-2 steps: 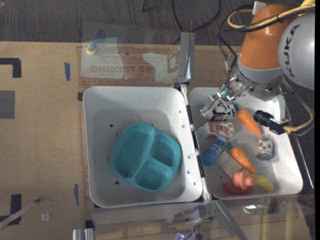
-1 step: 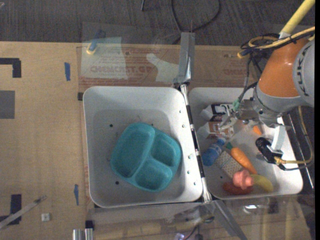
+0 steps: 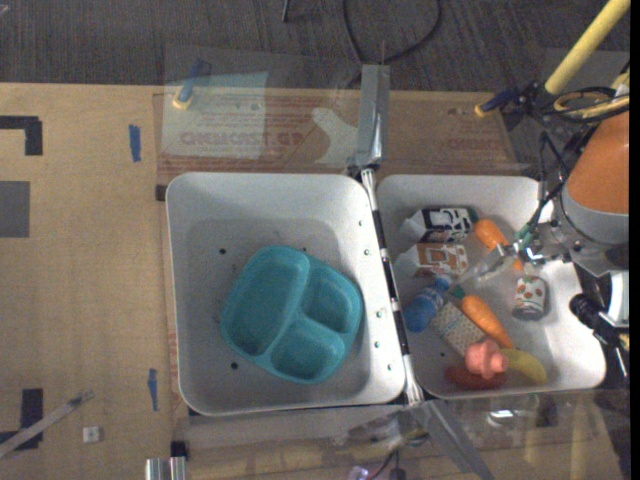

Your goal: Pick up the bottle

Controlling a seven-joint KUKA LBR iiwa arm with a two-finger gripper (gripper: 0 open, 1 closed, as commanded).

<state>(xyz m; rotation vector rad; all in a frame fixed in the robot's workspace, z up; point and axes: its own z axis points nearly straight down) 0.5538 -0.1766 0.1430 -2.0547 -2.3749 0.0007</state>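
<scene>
the bottle [image 3: 425, 306], blue-capped, lies tilted at the right bin's [image 3: 590, 368] nine o'clock edge, touching a carrot [image 3: 486, 318]. the pincer [image 3: 527, 248] hangs at about two o'clock from it, near a small can [image 3: 529, 295]; its grip is perhaps empty, and whether apart or together i cannot tell.

The grey arm with an orange band [image 3: 605, 183] is cut off by the right edge. Its two-finger gripper [image 3: 527, 251] is blurred, so its state cannot be told. The red object [image 3: 462, 376] is partly hidden beneath the pink toy [image 3: 486, 359]. Carton print [image 3: 447, 220] is too small to be read.
</scene>
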